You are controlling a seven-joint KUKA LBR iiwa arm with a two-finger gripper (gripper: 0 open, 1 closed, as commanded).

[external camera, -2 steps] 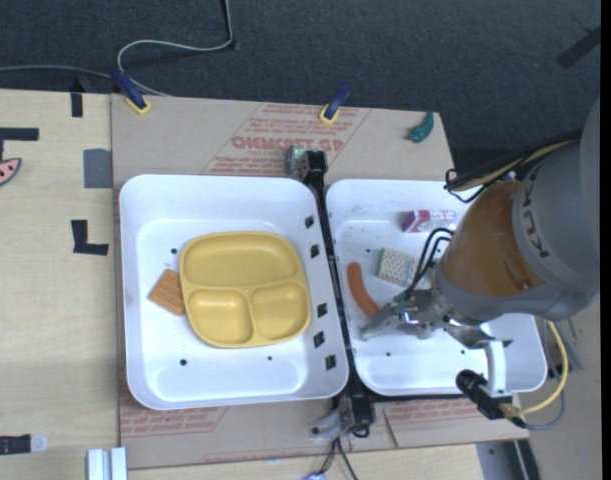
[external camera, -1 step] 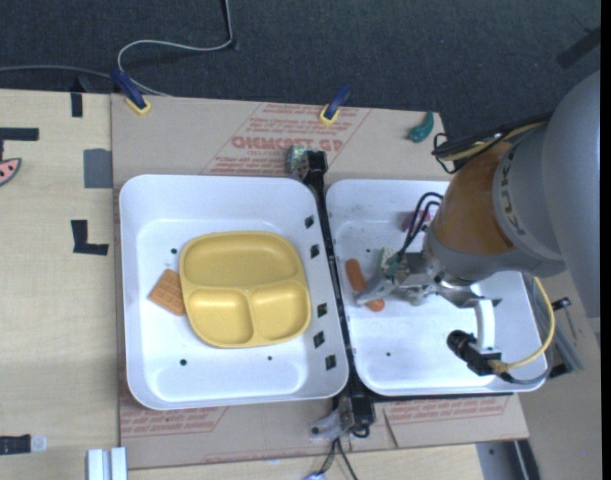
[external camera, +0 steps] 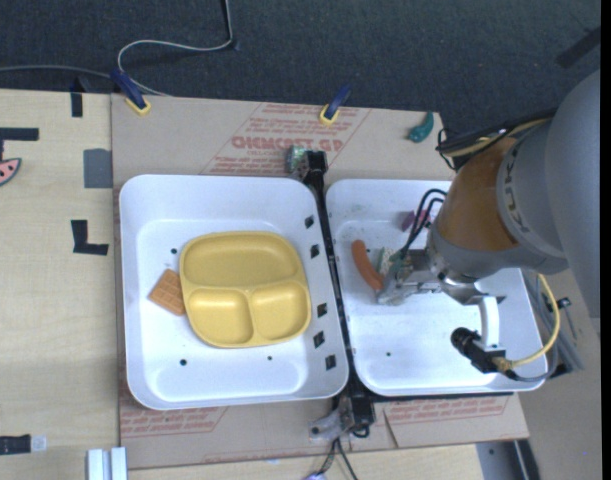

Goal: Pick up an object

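Gripper [external camera: 390, 286]: beside orange piece [external camera: 364, 265], right bin [external camera: 425, 373].
Fingers: spread or closed, cannot tell.
Risk: off-centre closure nudges piece away.

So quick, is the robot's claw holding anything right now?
Gripper: low in the right bin, right beside the orange sausage-shaped piece; whether it is holding that piece cannot be told.
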